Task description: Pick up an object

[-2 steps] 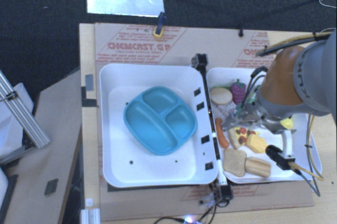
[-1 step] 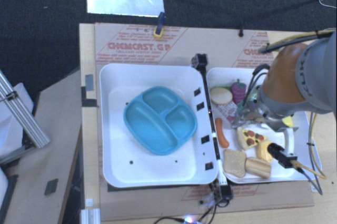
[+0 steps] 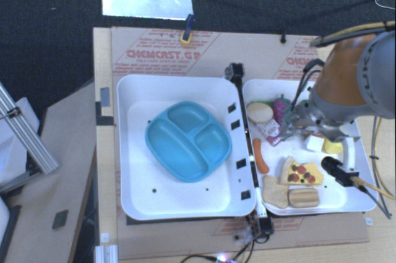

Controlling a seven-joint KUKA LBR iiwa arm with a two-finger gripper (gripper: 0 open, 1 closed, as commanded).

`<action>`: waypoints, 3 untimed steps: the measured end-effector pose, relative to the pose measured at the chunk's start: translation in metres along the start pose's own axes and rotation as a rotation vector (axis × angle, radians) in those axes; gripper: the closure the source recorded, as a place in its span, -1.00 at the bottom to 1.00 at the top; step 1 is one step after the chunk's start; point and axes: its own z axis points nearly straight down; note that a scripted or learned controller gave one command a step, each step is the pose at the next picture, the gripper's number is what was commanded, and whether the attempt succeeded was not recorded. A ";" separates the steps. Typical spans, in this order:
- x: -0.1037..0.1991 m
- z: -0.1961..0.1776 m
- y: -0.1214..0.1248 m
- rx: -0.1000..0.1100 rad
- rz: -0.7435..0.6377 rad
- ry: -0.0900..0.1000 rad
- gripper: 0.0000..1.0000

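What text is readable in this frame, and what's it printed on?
"CHEMCAST GP": red print, repeated, on the brown paper-faced sheet under the two shallow white bins; clearest at its top left.
Further red print on that sheet at its top right and bottom edge: partly covered or too blurred to read.
Small red-and-white packet in the right bin: any print too small to read.

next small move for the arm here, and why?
Probably a short drop straight down. The hand sits over the right bin's upper left, above the purple toy and small packet, with nothing visibly gripped. Its opening can't be read from this angle.
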 end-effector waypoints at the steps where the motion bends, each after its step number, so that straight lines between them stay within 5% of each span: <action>1: 0.006 -0.060 0.008 -0.002 -0.001 0.000 1.00; 2: 0.007 -0.074 0.010 0.002 0.000 0.000 1.00; 3: 0.014 -0.073 0.065 0.000 -0.002 0.000 1.00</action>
